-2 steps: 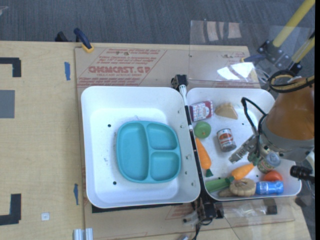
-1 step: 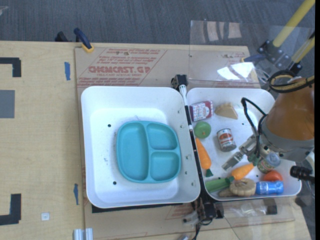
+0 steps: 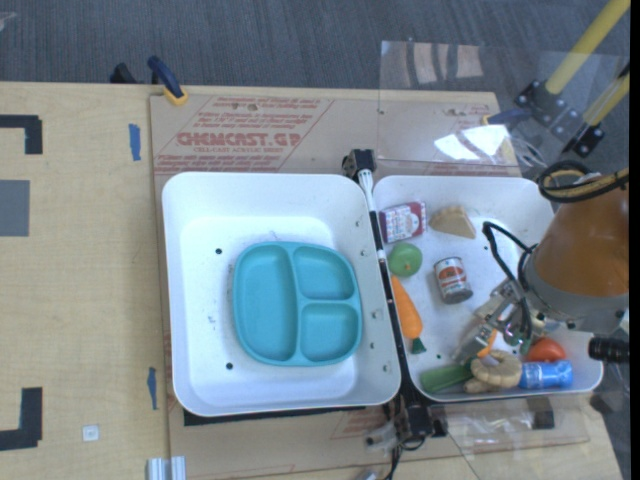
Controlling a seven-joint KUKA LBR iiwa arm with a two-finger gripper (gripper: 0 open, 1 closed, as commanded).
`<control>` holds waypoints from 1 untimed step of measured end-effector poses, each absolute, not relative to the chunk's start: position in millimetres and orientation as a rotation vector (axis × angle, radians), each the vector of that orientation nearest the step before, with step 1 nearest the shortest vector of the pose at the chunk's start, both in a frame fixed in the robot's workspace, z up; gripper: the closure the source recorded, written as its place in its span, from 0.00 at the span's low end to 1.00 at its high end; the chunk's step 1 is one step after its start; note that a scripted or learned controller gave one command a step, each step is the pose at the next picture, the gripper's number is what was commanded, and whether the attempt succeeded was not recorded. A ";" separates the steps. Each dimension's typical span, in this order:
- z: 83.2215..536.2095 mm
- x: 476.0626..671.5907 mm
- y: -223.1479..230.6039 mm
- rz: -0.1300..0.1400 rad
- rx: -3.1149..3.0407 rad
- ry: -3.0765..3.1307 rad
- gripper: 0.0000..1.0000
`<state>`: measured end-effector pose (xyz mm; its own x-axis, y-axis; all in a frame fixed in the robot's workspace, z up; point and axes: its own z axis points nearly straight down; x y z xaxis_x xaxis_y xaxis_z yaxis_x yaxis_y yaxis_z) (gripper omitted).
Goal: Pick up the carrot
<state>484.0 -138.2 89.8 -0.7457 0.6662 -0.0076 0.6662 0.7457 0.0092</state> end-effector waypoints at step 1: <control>102.2 488.0 -138.6 0.013 1.114 2.913 1.00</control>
